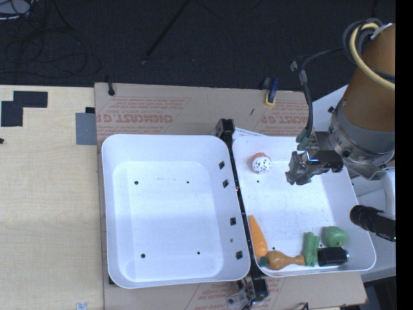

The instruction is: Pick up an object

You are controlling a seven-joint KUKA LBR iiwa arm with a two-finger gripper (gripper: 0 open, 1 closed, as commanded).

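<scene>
Pale worktop (45, 199), two bins. Gripper (301, 173) right of spotted ball (261, 164), jaw state unreadable. Best: centre above ball, descend straight, close gently.

- Two shallow white plastic bins side by side: left bin (122, 173), right bin (352, 186).
- Small white dotted ball (261, 164) lies at the right bin's far left.
- Orange carrot-shaped toy (258, 236), tan pear-shaped toy (282, 259), green ridged toy (311, 248), round green toy (335, 236) and black block (332, 257) crowd its near edge.
</scene>
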